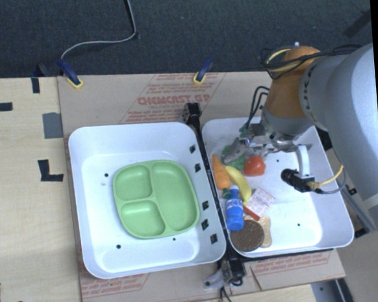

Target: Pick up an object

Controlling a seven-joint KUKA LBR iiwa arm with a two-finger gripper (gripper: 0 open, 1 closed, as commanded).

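My claw [248, 146] hangs over the right white plastic bin [312, 225], just above the round red tomato-like toy [255, 166]; I cannot tell how far it is parted. The toy lies right of the yellow banana [238, 180].

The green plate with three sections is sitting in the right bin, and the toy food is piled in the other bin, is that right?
Not quite. The camera view shows the green plate in the left bin, not the right one. The toy food is piled in the other bin, the right bin.
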